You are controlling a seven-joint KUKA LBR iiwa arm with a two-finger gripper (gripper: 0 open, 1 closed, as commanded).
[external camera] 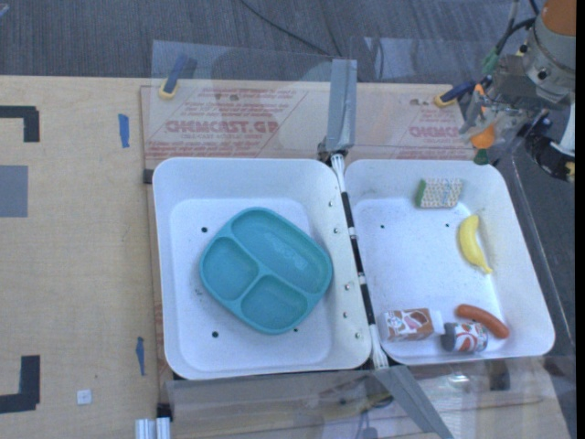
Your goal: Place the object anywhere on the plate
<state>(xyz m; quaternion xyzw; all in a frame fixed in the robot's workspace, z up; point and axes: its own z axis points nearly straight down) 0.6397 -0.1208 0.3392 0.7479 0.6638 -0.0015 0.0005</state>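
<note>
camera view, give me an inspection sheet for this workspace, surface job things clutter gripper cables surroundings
surface: wooden bench bearing left bin and right bin, side by side.
job's things: teal plate, three compartments, in the left bin, nothing on it.
clutter: right bin holds sponge, banana, sausage, small carton, can.
grippers: gripper above the right bin's far corner; finger state unclear.
cables: dark cable on the floor beyond the bench.
surroundings: grey floor, blue tape marks on the bench.
</note>
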